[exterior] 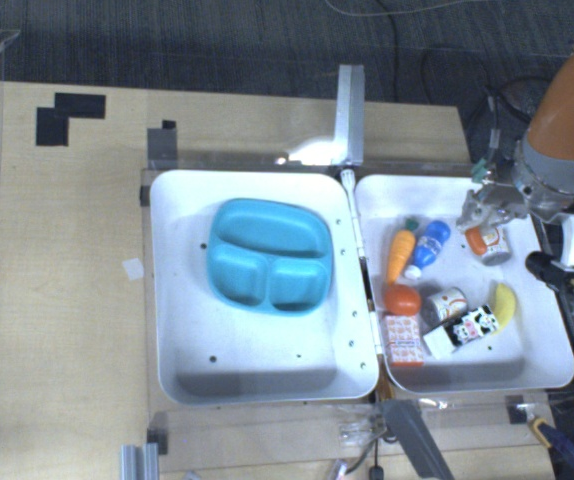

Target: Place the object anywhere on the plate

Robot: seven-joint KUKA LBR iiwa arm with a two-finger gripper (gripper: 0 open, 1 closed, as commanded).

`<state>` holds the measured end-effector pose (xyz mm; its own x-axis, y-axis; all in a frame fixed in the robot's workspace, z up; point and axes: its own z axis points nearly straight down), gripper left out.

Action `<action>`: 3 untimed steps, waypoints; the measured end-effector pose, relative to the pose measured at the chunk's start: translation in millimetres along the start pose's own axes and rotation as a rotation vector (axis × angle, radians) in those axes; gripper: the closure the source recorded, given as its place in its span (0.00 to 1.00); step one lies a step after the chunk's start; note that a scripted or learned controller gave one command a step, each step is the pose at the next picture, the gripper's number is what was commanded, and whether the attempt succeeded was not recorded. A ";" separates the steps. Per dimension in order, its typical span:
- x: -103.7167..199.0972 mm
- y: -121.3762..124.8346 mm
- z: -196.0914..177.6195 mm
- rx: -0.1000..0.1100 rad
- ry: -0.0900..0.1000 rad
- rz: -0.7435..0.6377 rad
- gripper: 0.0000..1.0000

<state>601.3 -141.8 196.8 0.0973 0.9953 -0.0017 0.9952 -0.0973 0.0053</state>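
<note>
The bench carries two white bins side by side: the left bin (177, 368) holds a blue plate (267, 255) with three compartments, lying flat near the bin's middle; its three hollows have nothing in them. The right bin (552, 368) serves as the supply: a carrot (400, 254) and a blue-capped bottle (428, 247) lie close together near the divider, a tomato (401, 299) sits just below them above a red-and-white packet (401, 339), and a tin (445, 304), a black-and-white carton (464, 328) and a banana (505, 305) lie toward the front right. The arm enters from the right, orange band uppermost, with the gripper (487, 215) low over the bin's far right part. An orange-and-white can (488, 243) sits directly under the gripper, touching or nearly so; this is judged to be the object chosen. Whether the jaws are open or closed, and whether they grasp the can, cannot be determined from this slant. The can appears to rest in the bin, well apart from the plate. Judgement: grasp stage, transfer not yet begun; the divider between bins must be cleared.
</note>
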 end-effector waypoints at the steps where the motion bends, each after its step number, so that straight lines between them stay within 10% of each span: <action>1: 97.3 -32.5 12.0 0.002 0.002 -0.019 1.00; 2: 181.9 -15.7 11.6 0.003 0.003 0.143 1.00; 3: 190.3 -30.7 -5.1 0.003 0.002 0.324 1.00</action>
<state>589.3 50.5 201.4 0.4091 0.9125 0.0011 0.9125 -0.4091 0.0022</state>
